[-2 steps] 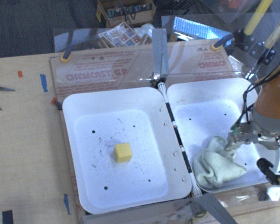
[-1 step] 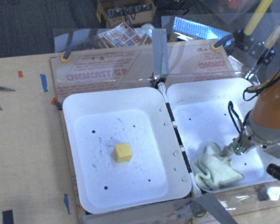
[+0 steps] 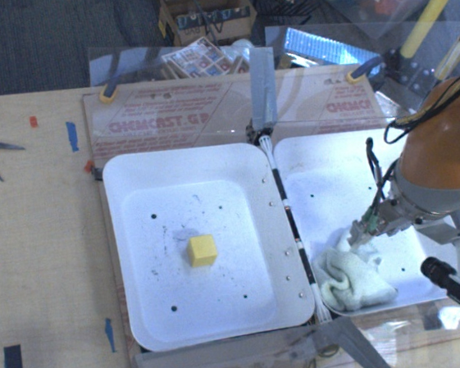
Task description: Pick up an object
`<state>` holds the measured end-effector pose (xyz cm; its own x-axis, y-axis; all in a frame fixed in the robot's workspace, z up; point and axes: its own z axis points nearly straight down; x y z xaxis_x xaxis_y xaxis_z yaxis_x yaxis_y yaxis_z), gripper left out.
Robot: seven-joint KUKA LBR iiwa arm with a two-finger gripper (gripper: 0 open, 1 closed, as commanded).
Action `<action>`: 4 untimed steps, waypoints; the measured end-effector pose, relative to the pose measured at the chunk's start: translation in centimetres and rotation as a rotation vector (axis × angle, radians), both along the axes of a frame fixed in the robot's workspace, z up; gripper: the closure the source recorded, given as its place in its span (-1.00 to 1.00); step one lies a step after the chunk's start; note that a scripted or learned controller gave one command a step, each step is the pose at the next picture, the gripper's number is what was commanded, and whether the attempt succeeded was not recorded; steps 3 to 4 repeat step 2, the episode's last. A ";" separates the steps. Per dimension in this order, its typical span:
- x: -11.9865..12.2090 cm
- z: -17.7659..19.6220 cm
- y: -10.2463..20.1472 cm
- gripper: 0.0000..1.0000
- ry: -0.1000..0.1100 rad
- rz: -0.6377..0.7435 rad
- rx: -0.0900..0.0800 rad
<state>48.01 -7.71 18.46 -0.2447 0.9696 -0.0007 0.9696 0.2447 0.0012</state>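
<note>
On the far side of the bench a clear plastic sheet [image 3: 181,114] lies flat behind the bins, printed in red capitals; the left half reads something like "CHEMCAST", with further letters too blurred to make out, and a matching red word on the right half is cut off and unreadable. Beyond it sits a small printed packet [image 3: 195,59] whose writing is too small to read.

The left bin [image 3: 123,191] holds a yellow block [image 3: 203,250], sitting near the middle of its floor, a little toward the near side, well apart from every wall. Dark specks and a few small round holes dot the floor around it.

The right bin [image 3: 318,157] holds a crumpled white cloth [image 3: 353,282] in its near left corner, bunched against the divider between the bins.

The arm [image 3: 445,154], grey with its orange band, reaches in from the right over the right bin. Its gripper [image 3: 363,233] is down at the cloth's far right edge, its tip at or just above the folds. Whether it is spread or closed cannot be told from this angle, nor whether it has any cloth in its grasp.
</note>
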 end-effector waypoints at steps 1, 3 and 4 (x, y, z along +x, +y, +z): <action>0.3 -9.4 -2.2 1.00 -0.012 0.192 -0.001; 5.1 0.1 -0.9 1.00 -0.002 0.341 -0.001; 5.1 0.1 -0.9 1.00 -0.002 0.341 -0.001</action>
